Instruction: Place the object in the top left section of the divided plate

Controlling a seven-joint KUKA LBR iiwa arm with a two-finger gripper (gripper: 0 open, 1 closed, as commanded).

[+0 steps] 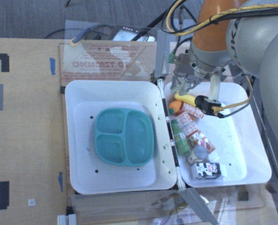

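Right of the teal divided plate [124,136], in the neighbouring bin [244,144], I see the gripper [188,84] over a banana [186,98], an orange [175,106] and packets [195,137], plate sections bare.

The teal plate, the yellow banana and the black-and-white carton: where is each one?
teal plate [141,130], camera view, its large right section.
yellow banana [183,98], camera view, its middle.
black-and-white carton [207,170], camera view, its top face.

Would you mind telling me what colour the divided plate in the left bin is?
The divided plate is teal, a blue-green, seen best in the camera view.
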